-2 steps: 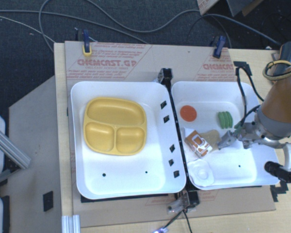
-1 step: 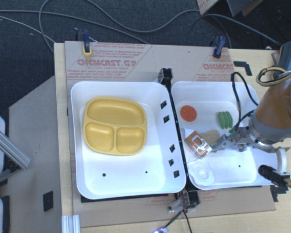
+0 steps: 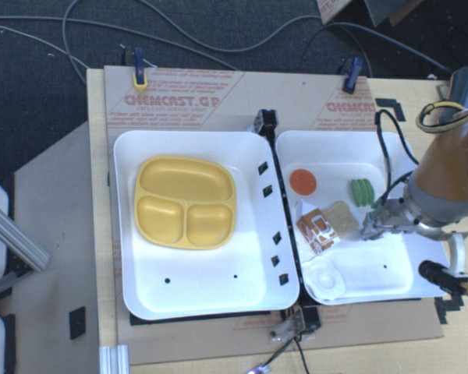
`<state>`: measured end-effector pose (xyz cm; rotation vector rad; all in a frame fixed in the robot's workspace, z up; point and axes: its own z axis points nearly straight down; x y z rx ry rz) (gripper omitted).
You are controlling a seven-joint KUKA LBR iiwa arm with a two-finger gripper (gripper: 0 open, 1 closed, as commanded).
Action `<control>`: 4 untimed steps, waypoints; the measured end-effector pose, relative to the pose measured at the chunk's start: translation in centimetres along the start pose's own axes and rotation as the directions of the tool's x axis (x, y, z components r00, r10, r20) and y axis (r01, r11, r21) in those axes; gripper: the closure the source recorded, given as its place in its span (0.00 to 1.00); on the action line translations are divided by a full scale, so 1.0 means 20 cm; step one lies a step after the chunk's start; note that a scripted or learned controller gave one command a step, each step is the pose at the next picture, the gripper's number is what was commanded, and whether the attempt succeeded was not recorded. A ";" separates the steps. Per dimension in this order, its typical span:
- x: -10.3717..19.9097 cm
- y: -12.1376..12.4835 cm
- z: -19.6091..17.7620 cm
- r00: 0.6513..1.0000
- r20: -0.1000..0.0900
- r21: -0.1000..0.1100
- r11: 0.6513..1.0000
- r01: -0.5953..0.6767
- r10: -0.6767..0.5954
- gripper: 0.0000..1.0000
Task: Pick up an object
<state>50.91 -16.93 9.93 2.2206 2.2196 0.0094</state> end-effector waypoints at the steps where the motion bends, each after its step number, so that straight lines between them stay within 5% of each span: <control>1: -0.01 -0.02 -0.31 1.000 0.005 0.000 1.000 0.001 -0.001 1.00; 3: -0.02 0.04 -0.73 1.000 0.005 0.000 1.000 0.002 -0.002 1.00; 4: 0.21 0.17 -0.75 1.000 0.002 0.003 1.000 0.007 -0.007 1.00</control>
